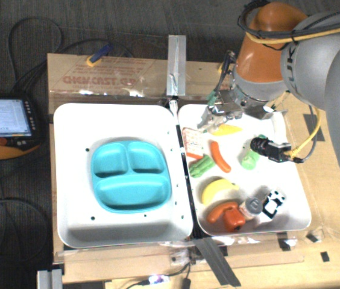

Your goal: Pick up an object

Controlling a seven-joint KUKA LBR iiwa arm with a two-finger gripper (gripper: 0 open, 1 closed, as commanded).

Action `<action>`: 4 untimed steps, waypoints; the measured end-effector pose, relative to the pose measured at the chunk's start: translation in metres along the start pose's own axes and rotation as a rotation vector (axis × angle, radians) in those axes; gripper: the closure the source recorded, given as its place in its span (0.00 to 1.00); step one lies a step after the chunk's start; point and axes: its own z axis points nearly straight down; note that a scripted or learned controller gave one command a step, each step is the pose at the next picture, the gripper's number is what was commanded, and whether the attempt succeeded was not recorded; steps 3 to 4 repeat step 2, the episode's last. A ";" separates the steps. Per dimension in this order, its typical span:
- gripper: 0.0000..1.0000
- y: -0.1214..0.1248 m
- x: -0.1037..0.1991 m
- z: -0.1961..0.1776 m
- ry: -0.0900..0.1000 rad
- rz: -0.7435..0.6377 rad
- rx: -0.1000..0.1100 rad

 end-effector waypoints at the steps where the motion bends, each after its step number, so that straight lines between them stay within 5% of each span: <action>1: 1.00 -0.045 -0.081 -0.014 -0.001 -0.132 -0.001; 2: 1.00 -0.068 0.004 0.008 0.002 0.081 0.002; 4: 1.00 -0.068 0.004 0.008 0.002 0.081 0.002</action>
